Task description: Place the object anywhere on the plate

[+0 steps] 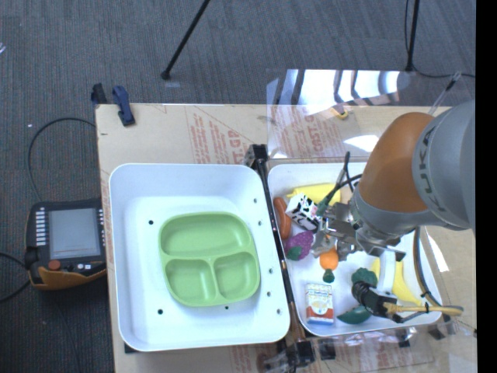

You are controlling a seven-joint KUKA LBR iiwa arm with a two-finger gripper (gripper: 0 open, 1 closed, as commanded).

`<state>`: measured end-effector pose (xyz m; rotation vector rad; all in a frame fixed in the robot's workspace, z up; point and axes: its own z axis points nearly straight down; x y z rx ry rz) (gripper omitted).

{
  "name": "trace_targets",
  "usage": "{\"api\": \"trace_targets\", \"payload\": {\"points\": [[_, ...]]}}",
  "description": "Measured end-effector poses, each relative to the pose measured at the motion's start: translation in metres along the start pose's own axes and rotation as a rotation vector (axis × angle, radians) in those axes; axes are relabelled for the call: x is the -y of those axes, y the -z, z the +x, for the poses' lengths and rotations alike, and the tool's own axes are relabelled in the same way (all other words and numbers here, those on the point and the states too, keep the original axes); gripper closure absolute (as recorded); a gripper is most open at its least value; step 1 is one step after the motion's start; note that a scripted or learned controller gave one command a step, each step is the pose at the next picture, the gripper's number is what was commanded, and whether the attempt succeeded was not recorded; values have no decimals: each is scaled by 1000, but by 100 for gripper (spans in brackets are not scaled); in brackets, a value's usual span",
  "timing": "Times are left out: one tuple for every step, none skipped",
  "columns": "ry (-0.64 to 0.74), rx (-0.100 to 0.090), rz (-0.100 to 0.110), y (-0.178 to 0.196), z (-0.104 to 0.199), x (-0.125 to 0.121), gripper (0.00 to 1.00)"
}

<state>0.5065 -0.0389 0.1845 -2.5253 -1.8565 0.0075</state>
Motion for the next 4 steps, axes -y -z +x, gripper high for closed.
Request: {"api": "trace_targets", "payload": {"points": [[-15,-1,-1,27,77,-8,100],[-92,4,6,-2,147,23,100],[146,4,-2,41,173,22,100],[146,5,-1,40,173,23,0]]}}
